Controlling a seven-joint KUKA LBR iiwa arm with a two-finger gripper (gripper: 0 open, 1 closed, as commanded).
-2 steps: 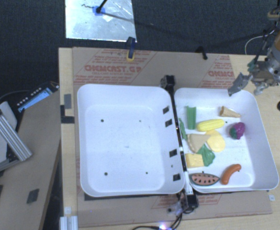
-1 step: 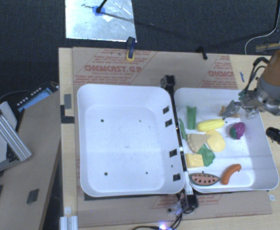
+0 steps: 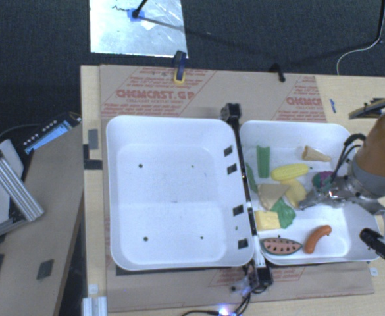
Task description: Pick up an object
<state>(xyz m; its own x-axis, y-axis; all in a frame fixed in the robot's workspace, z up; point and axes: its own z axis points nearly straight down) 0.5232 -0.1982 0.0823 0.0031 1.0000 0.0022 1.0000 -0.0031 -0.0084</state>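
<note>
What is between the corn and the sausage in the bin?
In the camera view, bare white bin floor lies between the yellow corn and the orange sausage, with the gripper reaching across that gap.

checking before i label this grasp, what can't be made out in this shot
- Gripper: small and blurred in the camera view, so its finger state and any contact with the yellow piece are unclear.
- Dark pink-green item: partly covered by the wrist, identity unclear.
- Arm: cut off by the right edge.
- Right bin: its right wall sits behind the arm.
</note>
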